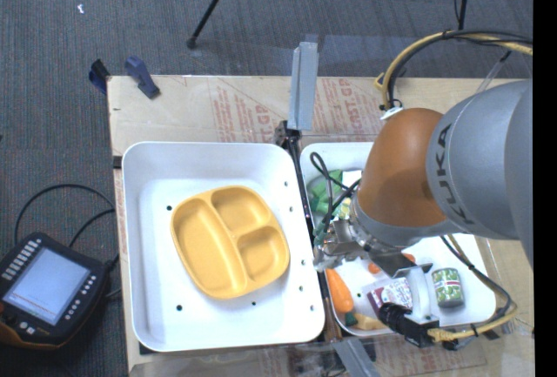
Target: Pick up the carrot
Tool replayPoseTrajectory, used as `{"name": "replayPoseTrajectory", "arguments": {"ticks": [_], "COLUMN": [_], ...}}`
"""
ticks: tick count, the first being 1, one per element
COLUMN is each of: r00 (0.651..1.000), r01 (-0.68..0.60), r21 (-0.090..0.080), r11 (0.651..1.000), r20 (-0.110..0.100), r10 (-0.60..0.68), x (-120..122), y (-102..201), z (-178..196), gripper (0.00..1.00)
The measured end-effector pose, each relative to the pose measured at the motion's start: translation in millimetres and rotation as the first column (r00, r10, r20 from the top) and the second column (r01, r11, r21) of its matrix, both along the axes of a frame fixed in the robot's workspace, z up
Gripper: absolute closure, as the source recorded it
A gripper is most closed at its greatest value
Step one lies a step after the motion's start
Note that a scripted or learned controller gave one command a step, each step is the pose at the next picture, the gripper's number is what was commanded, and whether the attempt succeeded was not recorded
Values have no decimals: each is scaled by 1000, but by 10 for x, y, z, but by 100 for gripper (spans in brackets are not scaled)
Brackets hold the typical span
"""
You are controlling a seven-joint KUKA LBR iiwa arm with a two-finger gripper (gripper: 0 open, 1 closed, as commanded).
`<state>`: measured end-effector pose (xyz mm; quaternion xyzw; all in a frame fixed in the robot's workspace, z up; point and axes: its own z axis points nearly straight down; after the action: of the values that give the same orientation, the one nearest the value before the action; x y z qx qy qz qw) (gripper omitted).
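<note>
Right bin (487,258) lies mostly under the arm (452,166); carrot (339,290) shows; fingers' state can't be told.

Two bins sit side by side on the bench (200,105). The left bin (148,171) holds a divided plate (228,240), lying flat near its middle. The right bin (480,286) lies just beside it, their inner walls nearly touching. The arm (452,166) reaches in from the right and hangs over the right bin, covering much of it. At that bin's near left corner lies the carrot (339,290), close to the wall — just below the arm's wrist. Right of the carrot sits a small packet (392,292), and further right a can (447,286). Behind, towards the bin's far left, lies a leafy item (324,192), partly under the arm. A tablet (48,284) rests on the floor, left of the bench.
</note>
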<state>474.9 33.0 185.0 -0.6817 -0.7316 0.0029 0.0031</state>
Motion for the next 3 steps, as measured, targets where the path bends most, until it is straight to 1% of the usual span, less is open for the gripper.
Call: {"name": "replayPoseTrajectory", "arguments": {"ticks": [1, 3], "r00": [997, 998], "r01": [-71, -68], "r21": [-1, -2], "r11": [997, 998], "r20": [1, -11], "r10": [71, 68], "x": [0, 10], "y": [516, 494], "z": [202, 347], "gripper": [100, 100]}}
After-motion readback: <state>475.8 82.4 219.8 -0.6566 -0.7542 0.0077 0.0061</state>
